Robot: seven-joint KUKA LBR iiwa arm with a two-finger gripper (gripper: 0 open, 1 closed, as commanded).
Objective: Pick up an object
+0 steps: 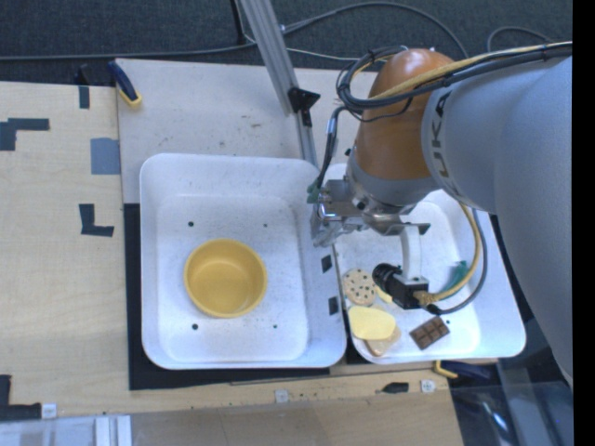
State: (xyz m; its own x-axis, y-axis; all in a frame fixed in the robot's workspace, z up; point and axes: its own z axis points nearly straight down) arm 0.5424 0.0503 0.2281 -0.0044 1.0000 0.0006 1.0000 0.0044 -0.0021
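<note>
Yellow bowl (226,277) sits upright in the left bin (153,184), left of centre, nothing else near it. Right bin (502,342) holds a round speckled cookie (359,287), a flat yellow piece (372,322) just below it, and a brown bar (429,333) to the right of that. A tan thing under the yellow piece is mostly covered, can't identify. Gripper (323,226) hangs over the shared wall between the bins, above the cookie and apart from it. Whether it is spread or closed can't be told from this angle, and nothing is seen held. Arm (437,137) covers most of the right bin's upper half. Bins rest on a black mat (133,295) on a pale wood bench (56,249) with dark and grey tape patches (104,154) at left. Dark carpet (112,12) along the top, cables across it, a metal pole (270,40) slanting down to the bins. Blue-and-yellow clamp (125,85) at the board's top-left corner.
</note>
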